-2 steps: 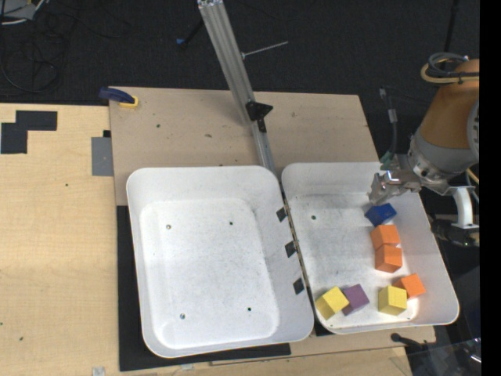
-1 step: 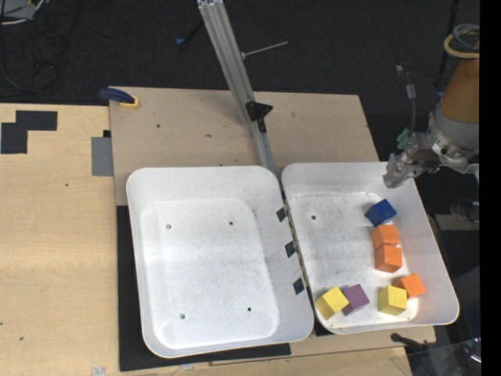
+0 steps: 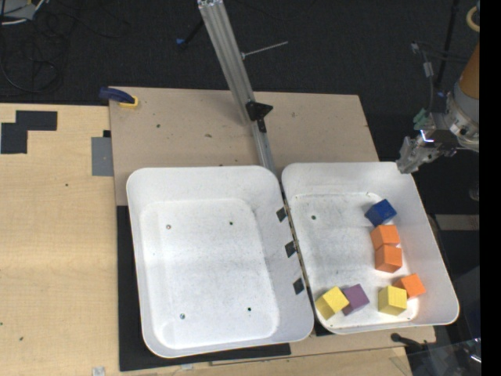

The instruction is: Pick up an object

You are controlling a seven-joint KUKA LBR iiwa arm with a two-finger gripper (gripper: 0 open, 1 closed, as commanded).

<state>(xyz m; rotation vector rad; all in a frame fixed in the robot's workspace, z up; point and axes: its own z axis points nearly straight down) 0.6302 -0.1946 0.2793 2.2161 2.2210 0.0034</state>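
Gripper (image 3: 410, 157) hangs off the upper right corner of the right bin (image 3: 438, 304), outside its rim and above bench level. Too small and dark against the background to read — cannot tell whether it is released or clenched. Nothing visible in it.

Candidate objects all lie in the right bin, along its right and lower sides: blue block (image 3: 380, 211) nearest the gripper, two orange blocks (image 3: 387, 247) stacked edge to edge just below it, then a lower cluster — orange block (image 3: 412, 285) touching yellow block (image 3: 393, 299), and yellow block (image 3: 333, 300) touching purple block (image 3: 356, 297). Left bin (image 3: 145, 186) holds none.

Judgement: approach step, no grasp begun. Next move calls for travel inward and down over one block; the blue one looks the easiest, standing slightly apart from its neighbours.
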